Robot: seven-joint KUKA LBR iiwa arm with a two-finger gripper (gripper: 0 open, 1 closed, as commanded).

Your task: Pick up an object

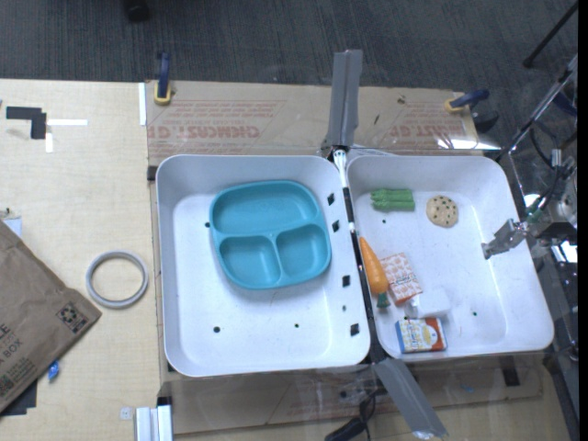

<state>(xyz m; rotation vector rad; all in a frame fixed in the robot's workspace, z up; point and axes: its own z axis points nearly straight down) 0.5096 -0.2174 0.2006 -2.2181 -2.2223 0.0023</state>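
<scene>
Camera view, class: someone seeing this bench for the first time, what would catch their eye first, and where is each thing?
The turquoise divided plate stands out, lying alone in the left white bin. Next come the small things in the right bin: an orange carrot along its left wall, a green piece and a cookie near the back. The gripper sits at that bin's right edge.

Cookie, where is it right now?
The cookie lies in the right bin, toward its far side in the camera view, just right of the green block and left of the gripper at the bin's right wall.
</scene>
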